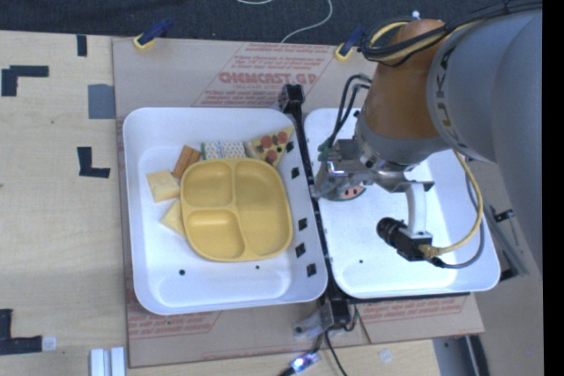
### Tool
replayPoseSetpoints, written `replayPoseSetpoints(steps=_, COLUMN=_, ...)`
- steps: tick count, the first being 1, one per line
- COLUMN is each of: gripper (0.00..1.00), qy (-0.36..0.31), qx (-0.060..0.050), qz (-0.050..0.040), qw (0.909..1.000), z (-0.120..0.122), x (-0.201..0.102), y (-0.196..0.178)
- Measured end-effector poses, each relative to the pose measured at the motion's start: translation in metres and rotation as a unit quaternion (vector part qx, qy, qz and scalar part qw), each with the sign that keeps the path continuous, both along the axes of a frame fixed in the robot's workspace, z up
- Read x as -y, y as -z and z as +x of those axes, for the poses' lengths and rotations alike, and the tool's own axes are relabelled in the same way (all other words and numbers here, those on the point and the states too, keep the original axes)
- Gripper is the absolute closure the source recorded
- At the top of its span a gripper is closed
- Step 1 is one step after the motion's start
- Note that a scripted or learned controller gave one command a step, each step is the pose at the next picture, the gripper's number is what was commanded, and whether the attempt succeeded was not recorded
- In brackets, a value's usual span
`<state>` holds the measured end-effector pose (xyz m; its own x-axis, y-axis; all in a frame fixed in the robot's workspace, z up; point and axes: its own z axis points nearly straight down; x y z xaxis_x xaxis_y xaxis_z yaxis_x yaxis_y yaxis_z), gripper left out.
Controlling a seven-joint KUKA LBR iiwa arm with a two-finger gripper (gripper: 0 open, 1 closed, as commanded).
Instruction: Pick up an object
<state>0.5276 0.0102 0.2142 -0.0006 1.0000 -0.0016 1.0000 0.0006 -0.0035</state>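
The end effector point(345, 182) sits low over the right bin point(458, 277), near that bin's left wall, at about nine o'clock of the bin's floor. The grey arm point(493, 75) with its orange band point(401, 92) covers most of it from above, and whether it is apart or together cannot be told. A small round pinkish thing point(349, 190) with dark spots shows directly under the end effector, touching or just beneath it; what it is cannot be told, nor whether it is gripped.

The objects lie in the left bin point(141, 189), across the dividing walls from the end effector, toward its nine o'clock. The largest is a yellow divided plate point(236, 209), roughly a rounded square with three compartments, lying flat near the bin's centre; its edges sit turned slightly from the bin walls, with the single large compartment on the three o'clock side.

Tucked at the plate's ten o'clock edge are a pale cracker-like square point(162, 186) and an orange-brown strip point(185, 160), whose long axis runs from seven to one o'clock. A patterned flat piece point(223, 151) lies at the plate's twelve o'clock, and a printed wedge point(272, 143) at its one o'clock, nearest the end effector. A pale yellow wedge point(172, 220) pokes out from under the plate at nine o'clock.

The bins rest on a cardboard sheet point(256, 75) on the tabletop point(44, 216).
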Motion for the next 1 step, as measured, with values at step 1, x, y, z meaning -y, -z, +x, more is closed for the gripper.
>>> replayPoseSetpoints(steps=1, gripper=1.00, qy=0.000, qx=0.001, qz=0.0010, qw=1.0000, z=-0.0054, x=-0.0060, y=-0.0088)
